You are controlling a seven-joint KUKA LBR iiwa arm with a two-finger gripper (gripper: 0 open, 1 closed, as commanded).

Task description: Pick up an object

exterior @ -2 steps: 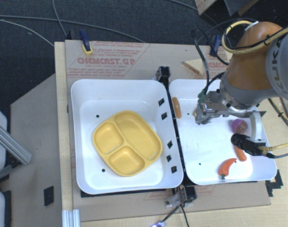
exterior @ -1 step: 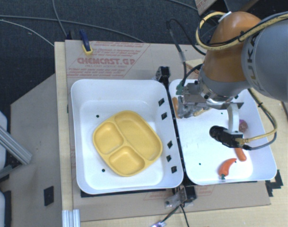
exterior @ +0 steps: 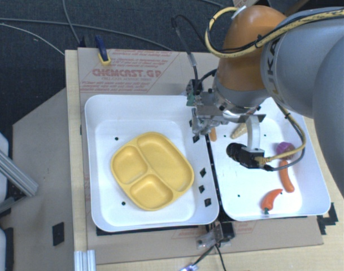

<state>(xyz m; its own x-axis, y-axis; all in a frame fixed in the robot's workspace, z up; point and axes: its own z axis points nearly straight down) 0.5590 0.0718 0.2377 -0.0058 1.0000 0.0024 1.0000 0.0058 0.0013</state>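
The claw point(exterior: 203, 126) hangs over the bins' seam, its state unclear; the carrot point(exterior: 271, 197) looks light, stiff, graspable mid-body.

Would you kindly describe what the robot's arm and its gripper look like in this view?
The arm is smooth grey, with a rounded orange band above the wrist. A yellow cable loops over the orange part, beside thinner black leads. The gripper is a compact block of grey metal with small dark fittings.
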